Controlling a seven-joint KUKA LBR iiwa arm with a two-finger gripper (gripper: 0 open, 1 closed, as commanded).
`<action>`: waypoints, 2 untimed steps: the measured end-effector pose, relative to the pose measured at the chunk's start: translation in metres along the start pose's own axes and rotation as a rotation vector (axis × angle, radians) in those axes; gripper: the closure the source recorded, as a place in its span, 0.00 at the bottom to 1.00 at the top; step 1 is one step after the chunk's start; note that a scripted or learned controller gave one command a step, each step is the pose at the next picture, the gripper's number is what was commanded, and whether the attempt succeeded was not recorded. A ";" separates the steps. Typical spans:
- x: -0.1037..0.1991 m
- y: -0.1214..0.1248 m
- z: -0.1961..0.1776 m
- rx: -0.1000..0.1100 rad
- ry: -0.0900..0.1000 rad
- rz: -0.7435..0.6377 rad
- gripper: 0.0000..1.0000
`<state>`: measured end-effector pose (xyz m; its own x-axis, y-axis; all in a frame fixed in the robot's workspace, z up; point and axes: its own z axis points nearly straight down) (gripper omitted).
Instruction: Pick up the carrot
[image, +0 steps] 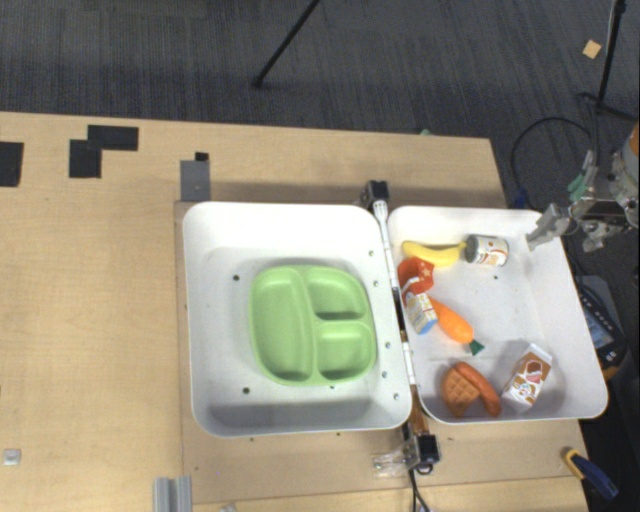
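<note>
Nearest the camera in the right bin (585, 345) lay a waffle (462, 387), a sausage (486, 392) and a small carton (529, 375). Beyond them the carrot (455, 325) rested near the bin's middle, touching a small bottle (419, 310) at its left. Farther back sat a banana (432, 252) and a can (487, 251). The left bin (215, 300) carried a green divided plate (311, 322). The gripper (560, 220) hung over the right bin's far right corner, well apart from the carrot; whether its fingers were open or closed, I cannot tell.

2 white bins (215, 400) — 1 green plate (312, 323), 1 carrot (455, 326), 1 banana (432, 251), 1 can (487, 250).
</note>
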<state>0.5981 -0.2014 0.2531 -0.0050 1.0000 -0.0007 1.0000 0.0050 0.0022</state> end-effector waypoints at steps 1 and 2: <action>0.073 -0.046 0.093 0.002 0.001 -0.024 0.00; 0.112 -0.056 0.166 -0.005 0.000 -0.036 0.00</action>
<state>0.5417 -0.0900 0.0872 -0.0410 0.9992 -0.0008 0.9991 0.0410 0.0068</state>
